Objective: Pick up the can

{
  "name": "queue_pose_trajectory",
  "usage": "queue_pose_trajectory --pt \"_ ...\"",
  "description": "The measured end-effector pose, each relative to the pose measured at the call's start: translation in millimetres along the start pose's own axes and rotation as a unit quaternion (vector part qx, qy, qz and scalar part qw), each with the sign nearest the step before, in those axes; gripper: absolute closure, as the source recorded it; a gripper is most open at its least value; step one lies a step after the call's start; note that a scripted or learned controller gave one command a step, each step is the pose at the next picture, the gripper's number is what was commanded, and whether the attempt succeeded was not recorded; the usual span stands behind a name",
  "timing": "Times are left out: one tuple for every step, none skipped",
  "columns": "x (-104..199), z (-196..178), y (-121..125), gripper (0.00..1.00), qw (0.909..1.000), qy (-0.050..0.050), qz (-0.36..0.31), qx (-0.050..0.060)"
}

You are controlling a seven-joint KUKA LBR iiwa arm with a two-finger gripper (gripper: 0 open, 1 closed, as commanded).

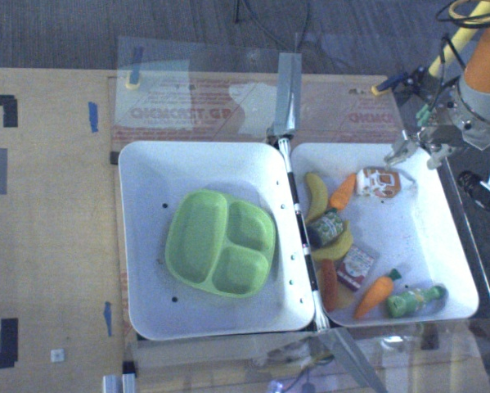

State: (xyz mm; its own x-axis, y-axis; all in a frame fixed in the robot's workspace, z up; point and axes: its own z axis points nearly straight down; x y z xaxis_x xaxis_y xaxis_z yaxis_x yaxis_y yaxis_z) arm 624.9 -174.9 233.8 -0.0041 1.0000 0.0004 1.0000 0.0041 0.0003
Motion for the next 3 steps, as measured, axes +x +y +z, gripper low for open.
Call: queue_pose_trajectory --pt "-41.1 137.1 -32.0 0.0 0.9996 0.001 -0.027 -0.004" --pt "-43.3 136.9 32.4 0.0 0.9933 0.01 0.11 0.035" --pt "-39.2 128.9 33.1 1.0 0.9936 0.009 0.106 0.036"
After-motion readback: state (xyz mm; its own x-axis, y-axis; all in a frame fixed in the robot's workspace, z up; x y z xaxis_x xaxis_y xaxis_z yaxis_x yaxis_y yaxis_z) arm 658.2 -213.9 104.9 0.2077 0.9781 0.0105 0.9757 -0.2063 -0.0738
